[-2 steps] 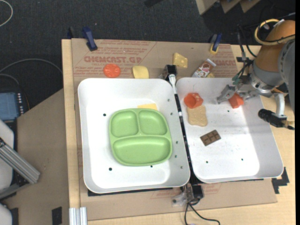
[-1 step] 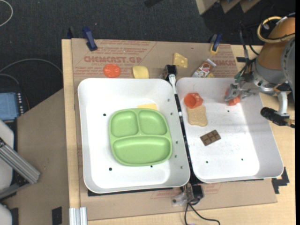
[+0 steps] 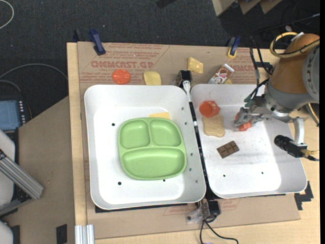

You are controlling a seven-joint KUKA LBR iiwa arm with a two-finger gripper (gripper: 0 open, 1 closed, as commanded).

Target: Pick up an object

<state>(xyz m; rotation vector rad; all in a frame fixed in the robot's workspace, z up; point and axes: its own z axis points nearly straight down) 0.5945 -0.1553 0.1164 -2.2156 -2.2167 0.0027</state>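
Observation:
The right bin (image 3: 264, 182) holds a red rounded piece (image 3: 209, 108), a tan bread-shaped piece (image 3: 214, 127) and a brown chocolate bar (image 3: 227, 149). My gripper (image 3: 245, 119) is low over the upper middle of this bin, on the grey arm with its orange band (image 3: 289, 72). A small red object (image 3: 245, 127) shows right at the gripper's tip, touching or just under it. Whether it is held cannot be made out from this view.
In the left bin (image 3: 101, 105) lies a green divided plate (image 3: 151, 149), with a pale yellow piece (image 3: 160, 116) at its far edge. Behind the bins lie an orange piece (image 3: 121, 76), two yellow pieces (image 3: 152, 78) (image 3: 195, 64) and a small carton (image 3: 221, 75).

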